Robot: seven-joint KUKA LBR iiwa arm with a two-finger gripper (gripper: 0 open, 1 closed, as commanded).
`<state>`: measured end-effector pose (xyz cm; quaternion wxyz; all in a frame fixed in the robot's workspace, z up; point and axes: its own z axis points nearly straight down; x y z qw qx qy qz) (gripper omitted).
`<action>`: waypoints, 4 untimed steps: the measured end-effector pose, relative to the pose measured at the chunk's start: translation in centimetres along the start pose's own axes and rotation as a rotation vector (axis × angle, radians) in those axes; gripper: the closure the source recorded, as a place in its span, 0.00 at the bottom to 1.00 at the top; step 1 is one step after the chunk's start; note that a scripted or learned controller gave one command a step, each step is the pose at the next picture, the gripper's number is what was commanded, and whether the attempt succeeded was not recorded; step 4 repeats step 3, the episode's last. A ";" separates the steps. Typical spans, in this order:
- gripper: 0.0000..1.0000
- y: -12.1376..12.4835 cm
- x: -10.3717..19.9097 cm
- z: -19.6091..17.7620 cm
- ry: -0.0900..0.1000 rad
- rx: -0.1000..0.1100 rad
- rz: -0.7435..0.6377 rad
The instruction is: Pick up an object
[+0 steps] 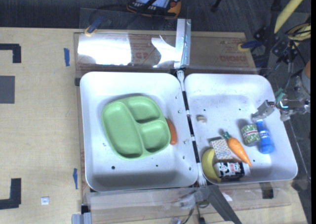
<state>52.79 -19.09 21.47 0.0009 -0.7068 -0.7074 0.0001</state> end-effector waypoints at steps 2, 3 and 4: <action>1.00 0.0 -1.9 9.9 0.010 -0.011 -0.069; 1.00 10.0 5.0 -3.4 -0.003 -0.005 -0.297; 1.00 10.0 5.0 -3.4 -0.003 -0.005 -0.297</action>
